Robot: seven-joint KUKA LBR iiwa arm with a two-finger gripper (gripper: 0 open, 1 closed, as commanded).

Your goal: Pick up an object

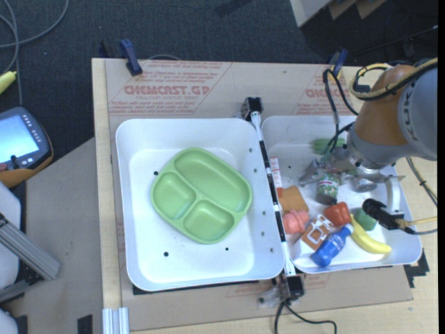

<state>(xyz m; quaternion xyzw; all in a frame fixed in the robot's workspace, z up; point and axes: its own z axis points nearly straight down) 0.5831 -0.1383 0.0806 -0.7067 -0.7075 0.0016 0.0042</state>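
Several toys crowd the right bin [410,256]; the gripper [328,178] hangs over a small can [327,188], pincer state unclear. Can looks light, stiff, slippery: grip its sides.

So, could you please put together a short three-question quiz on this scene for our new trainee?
1. True or false: the green plate lies in the same bin as the banana.
2. Which thing lies right beside the banana?
A. the blue bottle
B. a red mug
C. a spoon
3. Fill in: the arm reaches down over the ____ bin, as the camera sees it.

Key
1. False: the plate lies alone in the left bin, and the banana is in the right one.
2. A.
3. Right.
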